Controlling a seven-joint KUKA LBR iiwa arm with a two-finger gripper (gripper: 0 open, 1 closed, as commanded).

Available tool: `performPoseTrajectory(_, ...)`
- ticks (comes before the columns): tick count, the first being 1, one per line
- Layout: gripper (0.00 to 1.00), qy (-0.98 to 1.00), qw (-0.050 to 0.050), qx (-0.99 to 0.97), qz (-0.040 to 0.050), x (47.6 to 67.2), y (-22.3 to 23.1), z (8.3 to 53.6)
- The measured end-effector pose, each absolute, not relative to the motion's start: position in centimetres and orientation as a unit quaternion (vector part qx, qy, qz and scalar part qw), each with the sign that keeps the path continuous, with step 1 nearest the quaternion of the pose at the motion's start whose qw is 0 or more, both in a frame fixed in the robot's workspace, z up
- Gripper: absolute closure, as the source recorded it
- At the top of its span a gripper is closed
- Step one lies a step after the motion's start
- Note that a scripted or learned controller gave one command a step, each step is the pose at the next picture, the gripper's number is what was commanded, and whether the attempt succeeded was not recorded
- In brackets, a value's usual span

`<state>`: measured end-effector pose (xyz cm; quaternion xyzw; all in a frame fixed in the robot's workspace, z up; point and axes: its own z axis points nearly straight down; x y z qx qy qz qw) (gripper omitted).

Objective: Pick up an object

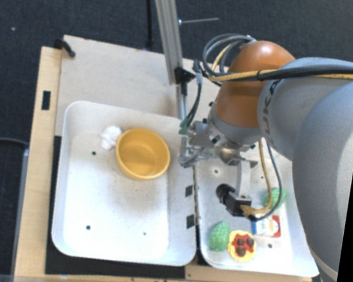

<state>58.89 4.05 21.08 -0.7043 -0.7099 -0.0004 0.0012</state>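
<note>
The grey arm with its orange band reaches in from the right, and its gripper (190,148) hangs over the upper left corner of the right bin (291,255), close to the wall between the two bins. In that bin lie a green bumpy toy (218,235), a yellow round piece with red and dark spots (242,245), a small red and white packet (270,227) and a green piece (277,198) partly behind the cable. All of them lie below and to the right of the gripper, apart from it. Nothing shows between the gripper's tips.
The left bin (110,226) holds a yellow bowl (142,154) at its upper middle, with a small white crumpled piece (110,136) touching the bowl's left side. A metal rail (170,36) slants down from the top toward the gripper. The arm's bulk covers the right bin's upper right.
</note>
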Motion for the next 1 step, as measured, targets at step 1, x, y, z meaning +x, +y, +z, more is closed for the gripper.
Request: performPoseTrajectory(1,1.0,-0.71,0.0,-0.704,-0.0019,57.64,8.64,22.75)
